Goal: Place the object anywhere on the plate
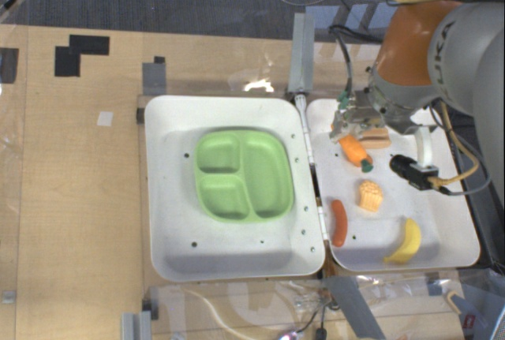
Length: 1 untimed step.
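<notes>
Our end effector [359, 125] hangs over the small orange carrot toy [356, 152] at the right bin's upper left; grip state we cannot tell. The green divided plastic plate [241, 175] waits in the left bin. We'd centre on the carrot's body, then close.

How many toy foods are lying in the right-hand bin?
4: a carrot at the end effector, corn mid-bin, a sausage along the left wall, a banana nearest the camera. The arm may hide more.
</notes>
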### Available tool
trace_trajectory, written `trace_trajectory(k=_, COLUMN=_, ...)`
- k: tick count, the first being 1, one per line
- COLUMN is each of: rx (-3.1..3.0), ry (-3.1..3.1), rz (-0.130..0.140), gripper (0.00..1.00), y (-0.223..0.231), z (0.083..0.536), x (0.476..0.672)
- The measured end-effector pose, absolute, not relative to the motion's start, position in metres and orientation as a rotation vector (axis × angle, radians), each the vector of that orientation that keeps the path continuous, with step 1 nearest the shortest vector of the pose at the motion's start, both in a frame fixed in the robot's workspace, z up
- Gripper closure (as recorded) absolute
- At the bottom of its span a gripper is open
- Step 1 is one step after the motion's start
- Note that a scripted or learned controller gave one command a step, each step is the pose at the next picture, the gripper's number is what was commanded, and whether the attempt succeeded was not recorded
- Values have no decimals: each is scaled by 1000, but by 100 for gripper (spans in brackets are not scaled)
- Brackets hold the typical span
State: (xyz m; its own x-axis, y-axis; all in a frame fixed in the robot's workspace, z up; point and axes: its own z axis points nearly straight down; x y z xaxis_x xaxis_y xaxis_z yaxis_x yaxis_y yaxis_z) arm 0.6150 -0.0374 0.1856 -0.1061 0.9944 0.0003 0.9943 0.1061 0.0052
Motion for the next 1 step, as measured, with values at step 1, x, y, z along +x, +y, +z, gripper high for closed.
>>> trace_trajectory(k=1, rx=1947, ry=2462, rz=5, gripper=100, y=32, z=185, x=616)
